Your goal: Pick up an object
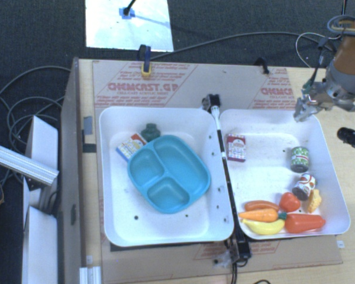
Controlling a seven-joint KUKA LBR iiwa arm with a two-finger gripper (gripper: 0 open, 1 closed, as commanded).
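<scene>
Since the task names no particular object, the pick is open, and the candidates run from the big blue divided plate (168, 181) in the left bin (115, 218) down to the small pieces in the right bin (266, 158). That plate looks like stiff, light plastic, but it lies flat and wide, so only its rim would offer a hold, and a poor one. Beside it at the upper left sit a small box (129, 147) and a dark green lump (149, 131), both touching the plate's edge. Right of the divider, a red carton (235, 148) lies alone near the middle of the frame: probably light, stiff and flat-sided, the easiest grip across its narrow sides. A green can (300, 158) stands apart further right, rigid but round and likely slippery. Toy vegetables crowd the lower right corner, a carrot (305, 222), a banana (264, 226) and a tomato (289, 202) touching one another, smooth and hard to single out. At the upper right, the hand (303, 110) hangs over the right bin's far corner, clamped on nothing; whether it is apart or together I cannot tell. Both bins rest on a desk (183, 81) covered by printed sheeting, with dark carpet and loose cables around.
</scene>
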